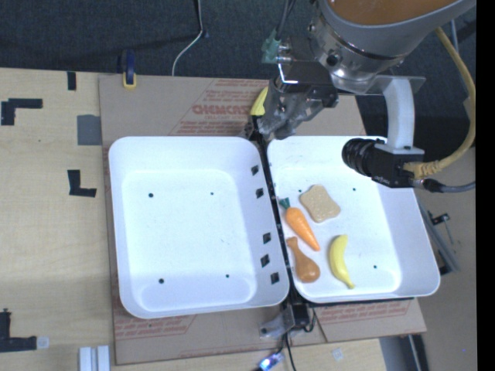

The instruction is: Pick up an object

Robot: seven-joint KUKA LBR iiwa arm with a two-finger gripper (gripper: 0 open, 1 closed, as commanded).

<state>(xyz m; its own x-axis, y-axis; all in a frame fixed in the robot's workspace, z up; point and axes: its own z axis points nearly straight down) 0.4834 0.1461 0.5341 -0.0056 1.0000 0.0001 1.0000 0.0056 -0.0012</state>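
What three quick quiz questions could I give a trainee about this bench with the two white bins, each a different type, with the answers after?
1. True or false: the banana lies in the left bin.
2. Multiple choice: which item lies closest to the divider between the bins? A) slice of bread B) carrot C) banana
3. Short answer: over which part of the bench is the gripper?

Key
1. False; it lies in the right bin, with the bread, the carrot and a brown drumstick.
2. B
3. Above the far end of the divider, at the bins' back rims, not over any of the items.
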